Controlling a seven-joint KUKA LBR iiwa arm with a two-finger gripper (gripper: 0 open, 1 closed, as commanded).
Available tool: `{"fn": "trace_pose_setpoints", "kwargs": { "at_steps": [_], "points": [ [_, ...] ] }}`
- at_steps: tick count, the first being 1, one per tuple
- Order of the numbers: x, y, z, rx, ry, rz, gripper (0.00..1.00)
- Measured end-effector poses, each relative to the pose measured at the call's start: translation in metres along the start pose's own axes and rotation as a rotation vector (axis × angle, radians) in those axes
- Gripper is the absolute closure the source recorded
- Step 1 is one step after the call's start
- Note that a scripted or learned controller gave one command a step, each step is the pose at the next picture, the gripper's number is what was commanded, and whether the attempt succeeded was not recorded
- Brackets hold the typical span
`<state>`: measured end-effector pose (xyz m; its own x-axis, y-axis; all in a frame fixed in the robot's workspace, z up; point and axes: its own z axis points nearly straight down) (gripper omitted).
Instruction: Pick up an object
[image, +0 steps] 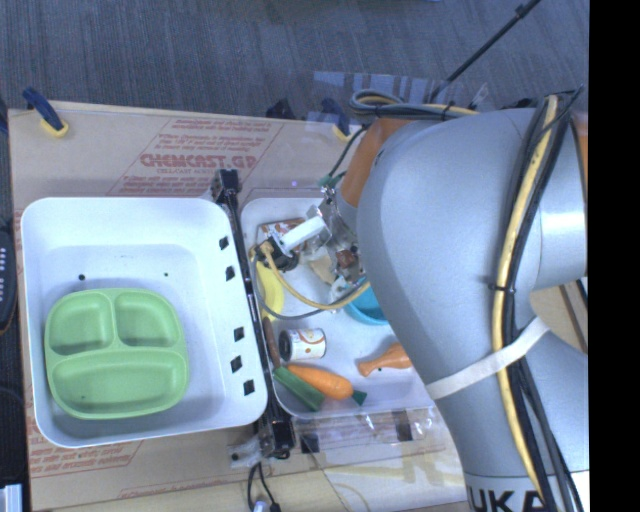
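Brown paper-covered bench. Gripper low in right shallow white bin, where toys crowd, likely seeking orange plastic toy carrot; spread or pinching, cannot tell.

Robotics lab, plainly: grey carpet underfoot, desk sheeted in brown paper printed CHEMCAST GP, blue clamp at its edge, two white bins side by side, cable-hung grey industrial arm reaching over.

A green three-compartment plate is seen lying flat in the left bin. In the right bin, an orange carrot is laid flat, with a small white can tipped on its side just beside it.
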<state>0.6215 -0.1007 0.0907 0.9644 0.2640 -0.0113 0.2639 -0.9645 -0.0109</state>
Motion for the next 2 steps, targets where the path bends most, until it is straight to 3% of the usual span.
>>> {"fn": "trace_pose_setpoints", "kwargs": {
  "at_steps": [1,2],
  "points": [
    [0.003,-0.006,0.0,-0.002,-0.002,0.055,0.0],
    [-0.06,0.003,0.001,-0.001,-0.001,-0.17,0.0]
  ]
}}
